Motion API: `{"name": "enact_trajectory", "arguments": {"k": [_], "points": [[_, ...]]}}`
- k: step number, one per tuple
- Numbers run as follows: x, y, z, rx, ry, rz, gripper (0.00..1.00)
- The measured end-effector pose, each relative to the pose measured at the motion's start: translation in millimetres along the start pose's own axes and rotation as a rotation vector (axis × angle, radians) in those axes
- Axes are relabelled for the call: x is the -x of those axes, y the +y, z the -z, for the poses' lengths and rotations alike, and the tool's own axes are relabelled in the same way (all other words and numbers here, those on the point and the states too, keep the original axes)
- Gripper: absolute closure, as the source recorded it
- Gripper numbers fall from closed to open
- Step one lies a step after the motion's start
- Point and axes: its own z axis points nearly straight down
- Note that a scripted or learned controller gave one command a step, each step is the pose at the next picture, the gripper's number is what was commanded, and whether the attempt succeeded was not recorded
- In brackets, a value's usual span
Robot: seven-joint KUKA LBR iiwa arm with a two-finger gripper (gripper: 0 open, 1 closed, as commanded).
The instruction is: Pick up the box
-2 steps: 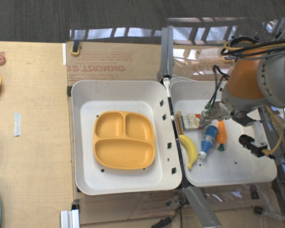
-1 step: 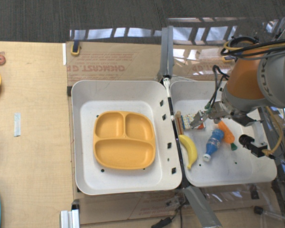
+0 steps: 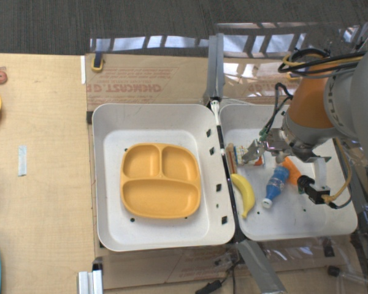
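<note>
The box (image 3: 231, 160), a thin brownish carton, is seen at the left edge of the right bin (image 3: 331, 222), right of centre in the frame, just above the banana (image 3: 245, 193). The gripper (image 3: 256, 152) is placed just to its right; whether anything is clamped cannot be told. A blue bottle (image 3: 275, 185) lies further right, and a yellow divided plate (image 3: 161, 180) is held in the left bin (image 3: 104, 182).

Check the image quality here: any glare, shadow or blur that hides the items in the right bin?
Camera view: even overhead light, and the yellow tray is sharp; bright reflections streak the shiny strip behind the bins; the arm shades and overlaps the right bin, so the box at its left wall reads dim and edge-on; banana and blue bottle stay clear.
</note>
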Motion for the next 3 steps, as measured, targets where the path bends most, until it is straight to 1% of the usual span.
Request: {"name": "enact_trajectory", "arguments": {"k": [1, 2, 3], "points": [[-1.3, 30.2, 0.2, 0.002, -0.001, -0.152, 0.00], [-1.2, 31.1, 10.4, 0.004, -0.002, -0.149, 1.00], [-1.4, 31.1, 10.2, 0.004, -0.003, -0.149, 0.00]]}}
